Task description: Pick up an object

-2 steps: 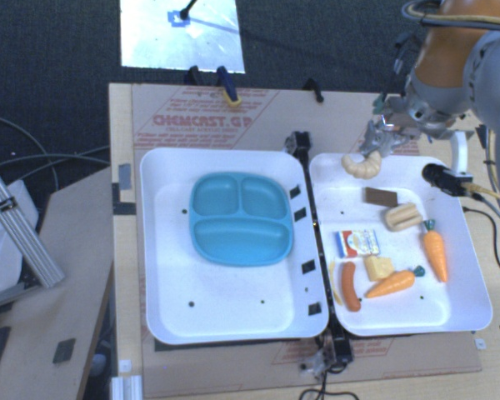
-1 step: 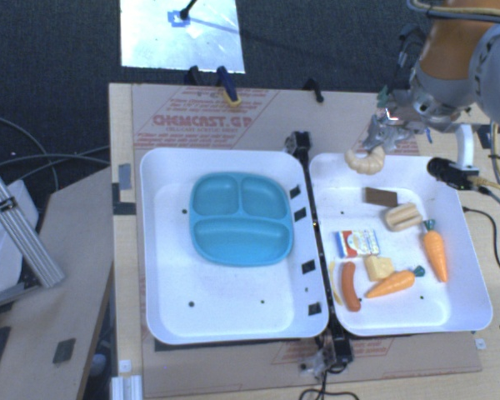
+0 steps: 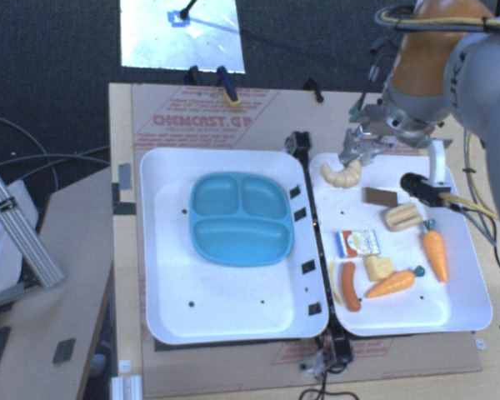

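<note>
- Croissant [image 3: 340,174] sits in the far-left corner of your right bin [image 3: 467,307], long axis running left-right.
- Your gripper [image 3: 356,150] hangs right above its right end, basically touching.
- Can't tell how far it's open, and nothing's visibly held.

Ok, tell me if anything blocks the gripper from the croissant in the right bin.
Nothing visible does. The gripper hangs just above the croissant at the far left corner of the right bin. The nearest other item, the brown block, lies apart to its right.
</note>
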`<state>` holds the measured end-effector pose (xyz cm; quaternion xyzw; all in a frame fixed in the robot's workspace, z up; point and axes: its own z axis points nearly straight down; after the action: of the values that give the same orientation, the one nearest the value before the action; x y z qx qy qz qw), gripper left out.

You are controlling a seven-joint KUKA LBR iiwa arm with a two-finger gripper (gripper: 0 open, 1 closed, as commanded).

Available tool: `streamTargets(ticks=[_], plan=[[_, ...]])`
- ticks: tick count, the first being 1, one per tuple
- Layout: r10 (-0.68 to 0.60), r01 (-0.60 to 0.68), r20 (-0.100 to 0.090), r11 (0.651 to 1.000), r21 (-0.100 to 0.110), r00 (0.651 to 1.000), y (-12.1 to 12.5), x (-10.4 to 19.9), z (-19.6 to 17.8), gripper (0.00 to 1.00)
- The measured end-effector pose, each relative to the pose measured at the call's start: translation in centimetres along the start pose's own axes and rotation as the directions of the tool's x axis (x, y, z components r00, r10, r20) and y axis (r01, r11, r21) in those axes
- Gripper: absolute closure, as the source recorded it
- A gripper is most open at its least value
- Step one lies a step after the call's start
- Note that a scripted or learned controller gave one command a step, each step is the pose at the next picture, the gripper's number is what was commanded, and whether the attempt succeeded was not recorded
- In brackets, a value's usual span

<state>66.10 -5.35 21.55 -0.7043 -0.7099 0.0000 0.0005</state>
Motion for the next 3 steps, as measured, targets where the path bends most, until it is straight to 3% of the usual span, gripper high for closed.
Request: streamTargets(ticks=[3], plan=[[-0.001, 0.001, -0.001, 1.0, -0.002, 1.0, -5.1, 12.6, -2.0, 1.0]])
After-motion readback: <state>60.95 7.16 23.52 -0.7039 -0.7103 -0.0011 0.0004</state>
